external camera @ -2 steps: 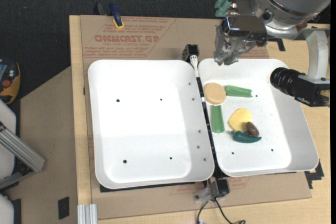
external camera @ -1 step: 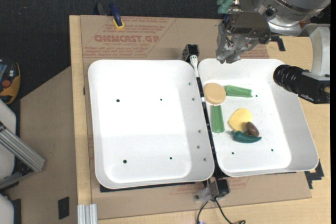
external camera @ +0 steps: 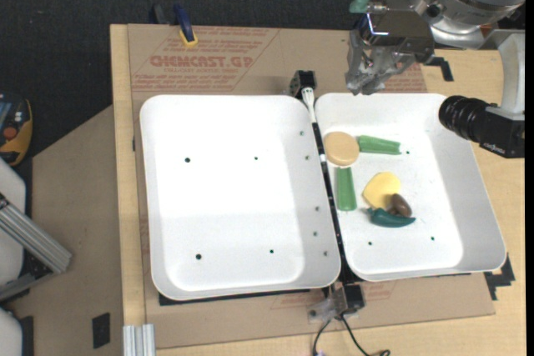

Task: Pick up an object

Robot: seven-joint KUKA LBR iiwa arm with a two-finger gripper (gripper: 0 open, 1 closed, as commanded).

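Observation:
In the right bin (external camera: 467, 213) lie several small objects: a tan round disc (external camera: 341, 148), a green bar (external camera: 378, 146) beside it, a green stick (external camera: 345, 188) below the disc, a yellow lump (external camera: 381, 188), a brown piece (external camera: 401, 205) and a teal piece (external camera: 390, 218). My gripper (external camera: 368, 77) hangs above the far edge of the right bin, over its back left corner, well clear of the objects. Nothing shows between its fingers (external camera: 360, 82), which hang close together.
The left bin (external camera: 225, 196) sits next to the right one, divided by a black seam with clips (external camera: 302, 84). A black camera (external camera: 480, 122) juts over the right bin's far right edge. A blue and yellow clamp (external camera: 185, 29) sits on the cardboard at the back.

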